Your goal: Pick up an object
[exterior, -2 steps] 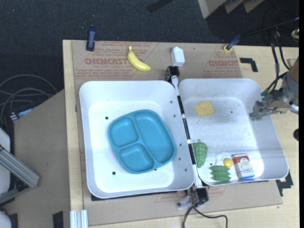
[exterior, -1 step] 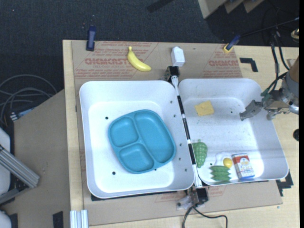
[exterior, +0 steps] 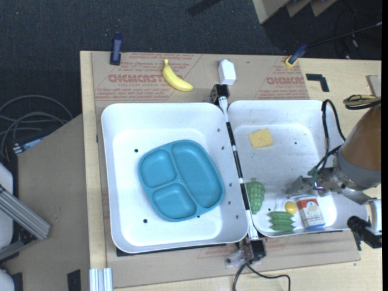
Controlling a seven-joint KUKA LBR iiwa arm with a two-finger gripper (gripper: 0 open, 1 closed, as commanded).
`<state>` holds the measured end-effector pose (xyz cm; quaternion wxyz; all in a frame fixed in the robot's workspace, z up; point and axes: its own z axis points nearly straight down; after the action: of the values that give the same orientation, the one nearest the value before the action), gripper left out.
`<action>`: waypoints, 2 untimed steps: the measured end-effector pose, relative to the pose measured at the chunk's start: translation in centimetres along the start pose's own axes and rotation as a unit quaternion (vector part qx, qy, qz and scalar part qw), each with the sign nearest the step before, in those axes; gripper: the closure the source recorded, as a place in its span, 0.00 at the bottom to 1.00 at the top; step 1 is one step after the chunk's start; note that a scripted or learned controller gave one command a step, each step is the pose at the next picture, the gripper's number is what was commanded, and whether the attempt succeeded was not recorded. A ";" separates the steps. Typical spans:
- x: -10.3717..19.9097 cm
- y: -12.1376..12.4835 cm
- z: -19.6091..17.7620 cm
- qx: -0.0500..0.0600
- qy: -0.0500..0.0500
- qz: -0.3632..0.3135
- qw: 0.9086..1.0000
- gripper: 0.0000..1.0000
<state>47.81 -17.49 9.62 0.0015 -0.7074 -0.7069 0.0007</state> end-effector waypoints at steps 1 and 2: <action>4.1 7.9 1.2 -0.002 0.000 -0.001 1.000 0.00; 2.9 17.3 1.1 -0.002 -0.001 -0.001 1.000 0.00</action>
<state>65.12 -14.56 8.51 -0.0007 -0.7065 -0.7078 -0.0001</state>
